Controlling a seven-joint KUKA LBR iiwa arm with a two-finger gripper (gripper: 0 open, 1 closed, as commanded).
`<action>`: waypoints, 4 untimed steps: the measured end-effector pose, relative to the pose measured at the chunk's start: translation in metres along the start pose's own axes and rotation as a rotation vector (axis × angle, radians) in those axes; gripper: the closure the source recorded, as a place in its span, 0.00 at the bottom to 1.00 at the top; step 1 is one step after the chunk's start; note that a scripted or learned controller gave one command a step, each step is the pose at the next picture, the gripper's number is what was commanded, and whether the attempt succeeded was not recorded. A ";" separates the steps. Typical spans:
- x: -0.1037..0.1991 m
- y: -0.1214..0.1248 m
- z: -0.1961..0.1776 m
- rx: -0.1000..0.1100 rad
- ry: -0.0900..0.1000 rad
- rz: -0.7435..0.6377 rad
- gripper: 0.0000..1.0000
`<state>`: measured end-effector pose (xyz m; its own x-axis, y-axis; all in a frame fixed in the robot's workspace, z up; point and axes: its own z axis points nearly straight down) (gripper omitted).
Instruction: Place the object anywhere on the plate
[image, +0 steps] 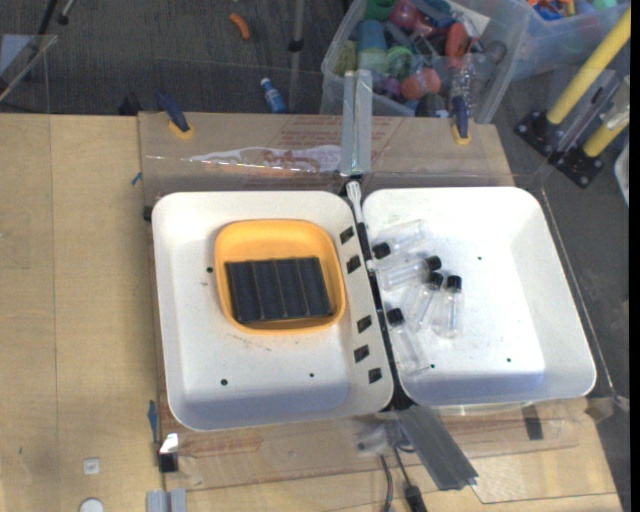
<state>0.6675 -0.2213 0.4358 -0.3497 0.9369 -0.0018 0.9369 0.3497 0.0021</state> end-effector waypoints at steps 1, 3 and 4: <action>-0.002 -0.001 0.000 -0.001 0.000 0.042 1.00; -0.003 -0.003 0.000 -0.002 0.000 0.138 1.00; 0.000 0.000 0.000 -0.001 0.001 -0.233 1.00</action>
<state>0.6675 -0.2212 0.4363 -0.5569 0.8306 -0.0017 0.8306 0.5569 0.0025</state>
